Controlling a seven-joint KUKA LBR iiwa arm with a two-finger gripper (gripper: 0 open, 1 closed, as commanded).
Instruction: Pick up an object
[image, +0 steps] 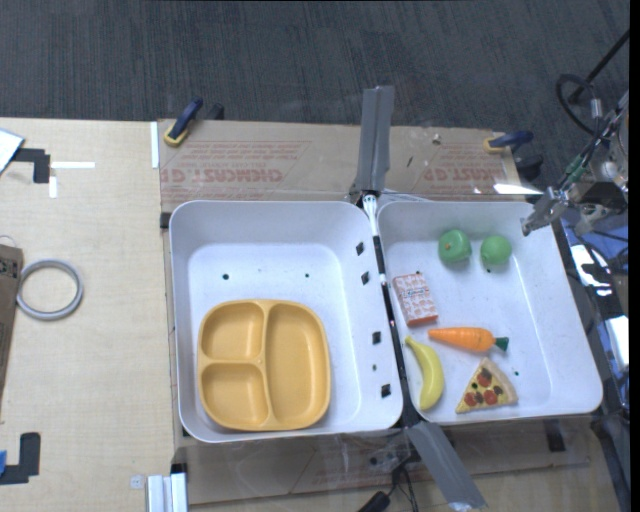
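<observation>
The right bin (560, 330) holds several toy foods. Two green round fruits (454, 246) (496, 250) lie side by side near its far wall. A small red-and-pink box (414, 299) sits by the left wall. To the right of and slightly nearer than the box, an orange carrot (465, 340) lies crosswise. A yellow banana (428, 372) and a pizza slice (487, 388) rest at the near edge. In the left bin (200, 250) lies a yellow divided plate (265, 362).
A roll of grey tape (47, 289) lies on the bench at far left. Blue clamps (183, 120) (510, 141) hold the cardboard behind the bins. Cables and metal fittings (590, 190) crowd the right bin's far right corner.
</observation>
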